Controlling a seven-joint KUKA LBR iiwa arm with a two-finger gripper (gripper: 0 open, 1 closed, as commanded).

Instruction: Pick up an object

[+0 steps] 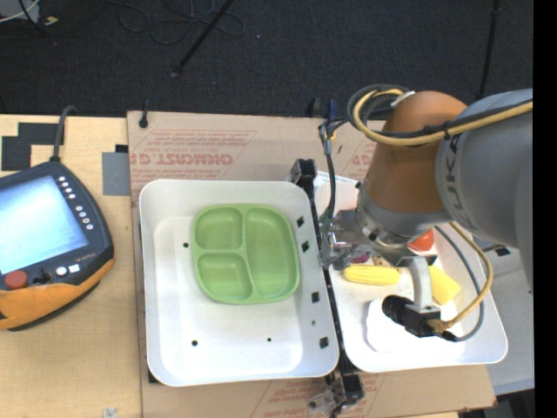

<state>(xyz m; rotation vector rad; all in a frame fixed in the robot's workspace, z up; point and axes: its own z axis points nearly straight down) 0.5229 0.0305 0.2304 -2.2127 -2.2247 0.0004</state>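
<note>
Item 1: left bin (165, 320), white and shallow. I log one green three-compartment plate (246, 253) lying flat in it, toward the far right part.

Item 2: right bin (487, 342), white, largely covered by the arm (496, 172). In it I count a yellow corn-shaped piece (372, 275) lying on its side near the bin's left wall, a yellow wedge (444, 286) close on its right, and an orange-red piece (423, 240) just beyond them, partly under the arm.

Item 3: gripper (341, 249), low over the right bin's left edge, just beside the corn-shaped piece. Clenched or released, I cannot tell.

Item 4: control pendant (43, 233), on the bench well left of the bins, screen lit.

Item 5: cardboard sheet (218, 146) under both bins.
</note>
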